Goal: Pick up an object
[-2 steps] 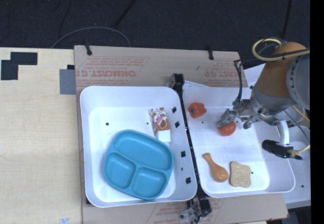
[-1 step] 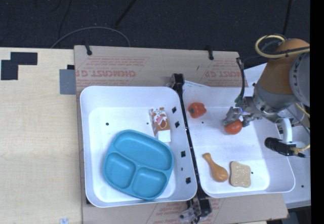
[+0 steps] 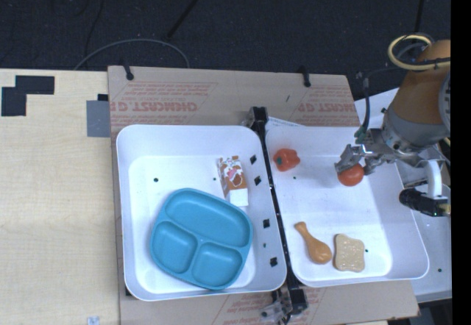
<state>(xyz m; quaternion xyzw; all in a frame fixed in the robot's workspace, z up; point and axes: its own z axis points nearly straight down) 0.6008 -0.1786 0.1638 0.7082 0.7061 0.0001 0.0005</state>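
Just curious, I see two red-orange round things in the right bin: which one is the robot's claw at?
The red ball towards the bin's right side; the gripper sits right over it. The other, a red-orange pepper, lies alone by the divider between the bins.

One camera sits high above the bench and looks down at a slant. It sees the left bin and the right bin whole, side by side, from fairly far back. The far edge (dark floor with cables) is at the top. The arm comes in from the right.
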